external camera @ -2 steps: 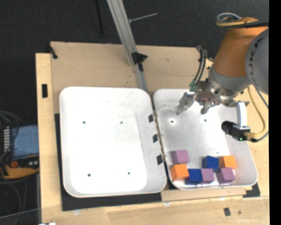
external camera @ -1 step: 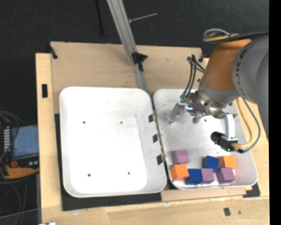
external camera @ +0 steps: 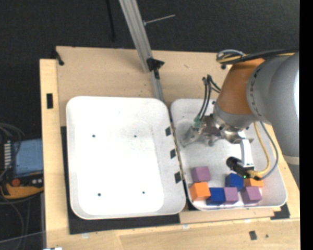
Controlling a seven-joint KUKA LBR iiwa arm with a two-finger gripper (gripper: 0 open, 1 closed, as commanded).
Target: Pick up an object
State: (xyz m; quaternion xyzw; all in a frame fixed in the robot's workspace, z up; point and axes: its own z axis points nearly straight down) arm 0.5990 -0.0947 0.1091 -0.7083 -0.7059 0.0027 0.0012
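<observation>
Gripper [external camera: 198,134] sits over upper part of the right bin [external camera: 183,108], jaws' state cannot be told; block cluster [external camera: 224,189] lies toward lower right of frame, well apart.

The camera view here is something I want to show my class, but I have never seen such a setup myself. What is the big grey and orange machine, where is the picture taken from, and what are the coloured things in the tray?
The grey and orange machine is a robot arm, reaching in from the right. The picture comes from one fixed camera above the bench, looking down at a slant. On the wooden bench sit two shallow white bins: the left bin and the right bin. At the arm's end is a gripper, a two-finger hand, hanging over the upper part of the right bin. Along that bin's near edge lies a cluster of small blocks: purple, orange and blue. Nothing shows between the fingers, so no block has been picked up.
</observation>
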